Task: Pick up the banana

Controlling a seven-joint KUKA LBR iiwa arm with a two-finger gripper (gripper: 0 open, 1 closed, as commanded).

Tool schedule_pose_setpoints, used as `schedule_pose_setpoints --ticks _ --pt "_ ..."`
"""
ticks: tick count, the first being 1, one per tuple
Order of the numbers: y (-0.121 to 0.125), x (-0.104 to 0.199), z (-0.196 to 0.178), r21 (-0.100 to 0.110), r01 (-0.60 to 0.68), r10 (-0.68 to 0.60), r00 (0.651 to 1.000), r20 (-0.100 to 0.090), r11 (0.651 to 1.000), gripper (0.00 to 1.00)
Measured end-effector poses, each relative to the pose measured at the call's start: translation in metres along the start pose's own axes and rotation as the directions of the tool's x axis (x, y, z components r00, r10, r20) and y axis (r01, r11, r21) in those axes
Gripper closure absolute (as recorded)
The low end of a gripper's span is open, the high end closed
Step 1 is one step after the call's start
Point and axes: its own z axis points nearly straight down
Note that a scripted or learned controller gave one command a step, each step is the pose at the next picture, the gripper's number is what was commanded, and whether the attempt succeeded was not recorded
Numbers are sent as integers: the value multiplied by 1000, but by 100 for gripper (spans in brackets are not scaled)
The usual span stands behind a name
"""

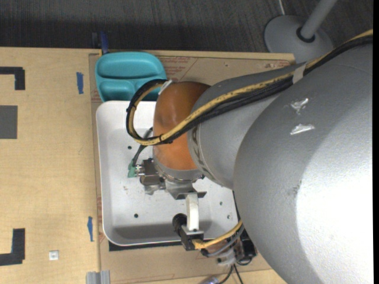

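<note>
The grey arm (284,141) with its orange band (174,126) reaches over a white bin (112,176) on the tabletop (47,176), near a teal tray (127,73) at the bin's far edge. The banana's place cannot be told.

No readable text, label, brand, number or sign appears anywhere on the bench, bins or arm.
</note>
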Motion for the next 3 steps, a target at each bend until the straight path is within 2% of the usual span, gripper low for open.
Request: schedule_pose_setpoints --ticks 1,2,3 --pt "1 1 -10 -2 1 -1 1000 0 1000 100" --pt "-1 -30 79 1 264 -264 964 -2 964 100" --pt "-1 -29 69 0 262 -262 965 -3 965 100"
